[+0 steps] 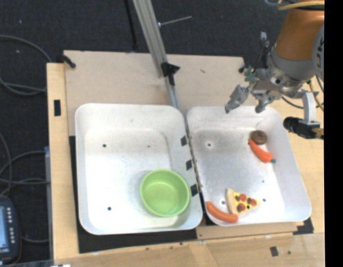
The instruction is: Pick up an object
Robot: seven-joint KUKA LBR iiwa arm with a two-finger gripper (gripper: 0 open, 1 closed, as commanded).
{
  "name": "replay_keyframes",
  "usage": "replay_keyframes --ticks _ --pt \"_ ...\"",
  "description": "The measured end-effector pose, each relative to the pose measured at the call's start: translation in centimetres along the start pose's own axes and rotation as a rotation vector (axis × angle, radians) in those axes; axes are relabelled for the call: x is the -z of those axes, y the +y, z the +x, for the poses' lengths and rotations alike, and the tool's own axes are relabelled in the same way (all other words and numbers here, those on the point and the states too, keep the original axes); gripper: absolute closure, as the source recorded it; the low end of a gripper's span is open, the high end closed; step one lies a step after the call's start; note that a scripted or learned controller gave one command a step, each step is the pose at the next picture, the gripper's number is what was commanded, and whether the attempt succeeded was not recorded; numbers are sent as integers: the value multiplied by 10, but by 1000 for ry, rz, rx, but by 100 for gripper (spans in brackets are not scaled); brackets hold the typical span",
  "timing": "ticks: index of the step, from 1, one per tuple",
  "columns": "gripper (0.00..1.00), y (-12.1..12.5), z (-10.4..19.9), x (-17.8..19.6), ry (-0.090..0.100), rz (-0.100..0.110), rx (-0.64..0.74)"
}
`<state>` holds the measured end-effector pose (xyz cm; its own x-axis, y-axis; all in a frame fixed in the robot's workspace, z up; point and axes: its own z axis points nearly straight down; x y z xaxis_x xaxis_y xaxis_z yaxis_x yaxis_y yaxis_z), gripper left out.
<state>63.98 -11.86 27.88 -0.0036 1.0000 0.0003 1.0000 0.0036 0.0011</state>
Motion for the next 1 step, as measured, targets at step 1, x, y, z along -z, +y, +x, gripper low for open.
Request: replay_keyframes --ticks 1 --pt "0 0 0 0 0 0 0"
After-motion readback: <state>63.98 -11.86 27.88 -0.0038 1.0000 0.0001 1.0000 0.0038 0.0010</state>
